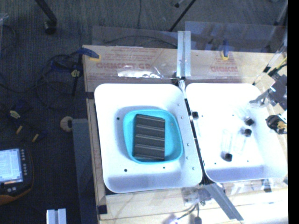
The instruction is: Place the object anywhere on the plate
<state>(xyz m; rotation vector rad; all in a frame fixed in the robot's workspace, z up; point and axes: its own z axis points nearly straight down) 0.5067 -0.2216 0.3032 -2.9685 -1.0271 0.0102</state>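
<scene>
Both white bins [107,139] are looking like smooth, moulded plastic with a soft sheen. The blue plate [174,139] is reading as glossy plastic too. On it, the dark grey ribbed block [149,136] is showing matt. The bench [140,62] is looking like bare, pale wood.
</scene>
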